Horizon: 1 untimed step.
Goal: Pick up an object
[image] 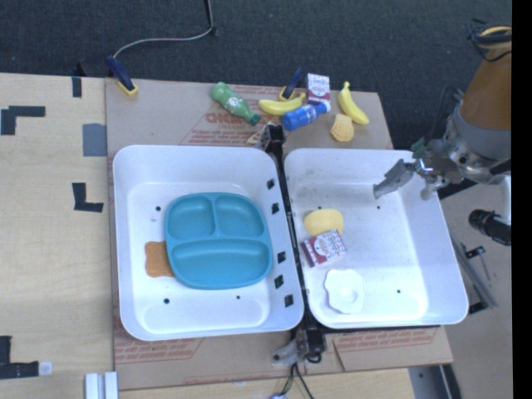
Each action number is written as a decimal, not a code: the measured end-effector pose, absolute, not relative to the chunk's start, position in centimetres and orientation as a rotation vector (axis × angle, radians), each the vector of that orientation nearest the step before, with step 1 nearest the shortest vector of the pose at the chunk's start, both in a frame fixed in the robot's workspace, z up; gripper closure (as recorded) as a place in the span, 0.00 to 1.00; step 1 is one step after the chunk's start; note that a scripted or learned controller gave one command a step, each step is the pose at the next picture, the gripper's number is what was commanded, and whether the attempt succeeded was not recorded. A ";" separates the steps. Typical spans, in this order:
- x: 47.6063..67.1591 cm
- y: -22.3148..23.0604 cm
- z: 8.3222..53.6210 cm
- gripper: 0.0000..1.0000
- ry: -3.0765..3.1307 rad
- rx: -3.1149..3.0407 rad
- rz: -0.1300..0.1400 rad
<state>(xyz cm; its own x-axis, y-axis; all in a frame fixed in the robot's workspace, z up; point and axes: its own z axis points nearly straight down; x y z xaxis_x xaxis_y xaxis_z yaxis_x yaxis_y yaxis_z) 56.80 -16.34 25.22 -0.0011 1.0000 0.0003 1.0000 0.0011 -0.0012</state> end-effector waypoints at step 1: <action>56.8 -11.4 15.6 0.00 -2.221 -2.217 0.003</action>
